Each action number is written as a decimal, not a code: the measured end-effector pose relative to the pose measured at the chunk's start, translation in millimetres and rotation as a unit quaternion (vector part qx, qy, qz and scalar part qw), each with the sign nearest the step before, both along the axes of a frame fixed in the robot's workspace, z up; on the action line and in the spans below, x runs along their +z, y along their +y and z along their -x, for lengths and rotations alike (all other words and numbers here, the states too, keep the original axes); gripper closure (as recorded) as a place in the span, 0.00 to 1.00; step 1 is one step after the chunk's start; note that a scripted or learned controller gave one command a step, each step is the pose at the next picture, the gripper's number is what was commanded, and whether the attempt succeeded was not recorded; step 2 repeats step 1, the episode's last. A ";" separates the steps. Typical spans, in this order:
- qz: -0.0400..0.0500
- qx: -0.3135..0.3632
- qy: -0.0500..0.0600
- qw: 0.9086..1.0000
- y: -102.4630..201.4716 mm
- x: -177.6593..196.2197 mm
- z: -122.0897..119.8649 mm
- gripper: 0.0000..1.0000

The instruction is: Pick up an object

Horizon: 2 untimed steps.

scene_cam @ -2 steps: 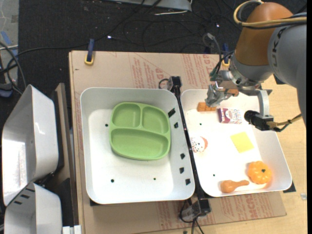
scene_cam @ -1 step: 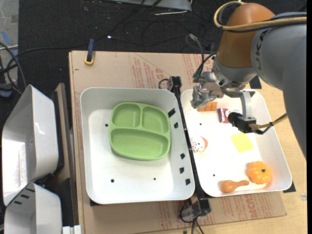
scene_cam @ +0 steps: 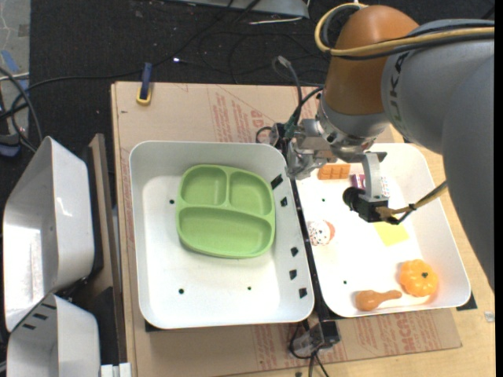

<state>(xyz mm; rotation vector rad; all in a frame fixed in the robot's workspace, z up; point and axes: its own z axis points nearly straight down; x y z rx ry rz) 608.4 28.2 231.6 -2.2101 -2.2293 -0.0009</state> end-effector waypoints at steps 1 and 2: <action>0.000 0.000 -0.001 1.000 50.6 9.7 11.2 1.00; 0.000 0.000 -0.001 1.000 50.6 9.7 11.2 1.00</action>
